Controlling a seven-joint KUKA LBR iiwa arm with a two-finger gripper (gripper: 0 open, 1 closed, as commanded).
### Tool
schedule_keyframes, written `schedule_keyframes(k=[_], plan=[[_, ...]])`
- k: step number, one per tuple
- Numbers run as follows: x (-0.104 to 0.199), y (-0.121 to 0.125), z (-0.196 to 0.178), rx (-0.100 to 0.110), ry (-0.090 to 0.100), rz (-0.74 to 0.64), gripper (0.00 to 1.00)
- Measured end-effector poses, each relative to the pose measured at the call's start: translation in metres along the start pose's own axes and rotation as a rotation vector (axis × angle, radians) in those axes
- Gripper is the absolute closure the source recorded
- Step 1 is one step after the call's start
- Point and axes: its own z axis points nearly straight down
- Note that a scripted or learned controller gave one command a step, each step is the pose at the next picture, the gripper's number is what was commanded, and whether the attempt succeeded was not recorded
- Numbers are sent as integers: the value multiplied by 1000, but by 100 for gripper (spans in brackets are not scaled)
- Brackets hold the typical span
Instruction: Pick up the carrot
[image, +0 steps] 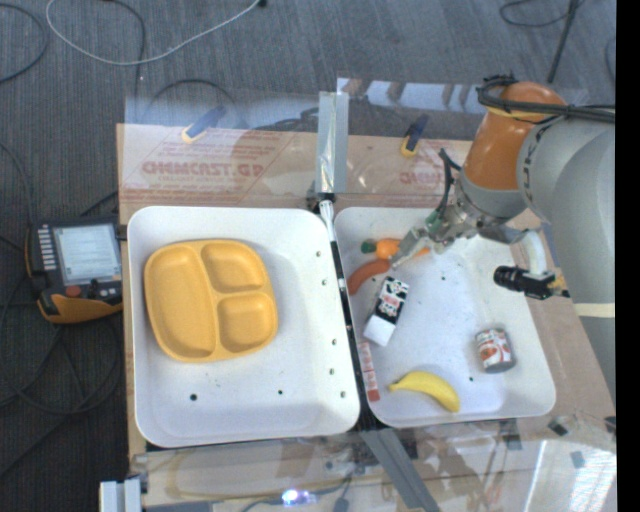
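Observation:
The carrot (383, 245) lies in the right bin (520, 400) near its far left corner. It is orange, with a small green top pointing left. My gripper (410, 248) reaches in from the right and sits right over the carrot's right half, hiding part of it. A bit of orange shows past the gripper on its right side. Whether the carrot is between the gripper's tips is not visible.
An orange-red elongated item (364, 274) lies just in front of the carrot by the divider. A black-and-white bottle (387, 306), a banana (426, 389) and a small can (493, 349) are in the right bin too. The left bin (180, 400) holds a yellow divided plate (211, 297).

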Motion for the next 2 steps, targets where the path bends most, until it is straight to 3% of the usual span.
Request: schedule_keyframes(k=[1,2], plan=[[0,0,0,0,0,0,0],[1,0,-9,1,1,-1,100]])
